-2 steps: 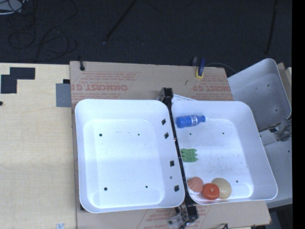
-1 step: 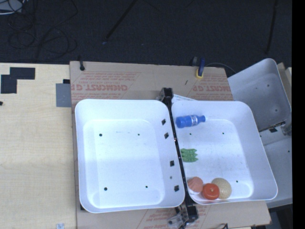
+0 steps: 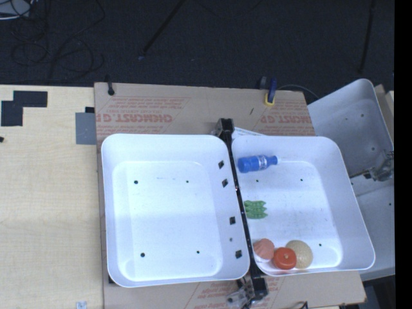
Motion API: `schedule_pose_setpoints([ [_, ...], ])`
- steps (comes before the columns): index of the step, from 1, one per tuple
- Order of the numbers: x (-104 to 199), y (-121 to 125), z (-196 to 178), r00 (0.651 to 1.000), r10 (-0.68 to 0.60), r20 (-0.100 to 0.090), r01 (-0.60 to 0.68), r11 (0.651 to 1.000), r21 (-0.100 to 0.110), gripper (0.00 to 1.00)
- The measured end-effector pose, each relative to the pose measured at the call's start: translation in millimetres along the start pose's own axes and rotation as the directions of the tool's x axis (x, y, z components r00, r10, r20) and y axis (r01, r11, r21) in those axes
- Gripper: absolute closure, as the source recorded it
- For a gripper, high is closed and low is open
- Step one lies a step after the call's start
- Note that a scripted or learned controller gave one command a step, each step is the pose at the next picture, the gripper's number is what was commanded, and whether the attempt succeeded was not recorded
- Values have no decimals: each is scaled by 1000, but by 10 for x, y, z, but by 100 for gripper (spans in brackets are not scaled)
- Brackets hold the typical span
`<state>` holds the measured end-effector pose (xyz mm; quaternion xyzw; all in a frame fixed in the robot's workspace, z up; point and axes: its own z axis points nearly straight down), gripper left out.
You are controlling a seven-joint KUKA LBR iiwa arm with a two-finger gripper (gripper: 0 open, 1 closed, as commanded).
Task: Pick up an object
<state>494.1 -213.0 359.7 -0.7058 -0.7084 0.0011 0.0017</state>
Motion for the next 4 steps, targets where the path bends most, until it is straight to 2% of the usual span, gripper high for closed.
schedule_pose_setpoints([
  [1, -1, 26, 176, 1000, 4, 0, -4, 1000, 0, 100],
  [2, 1, -52, 131, 1000, 4, 0, -4, 1000, -2, 100],
  [3, -11, -184, -110, 1000, 6, 2, -6, 1000, -5, 100],
  [4, -2, -180, 37, 1000, 5, 0, -5, 1000, -1, 100],
])
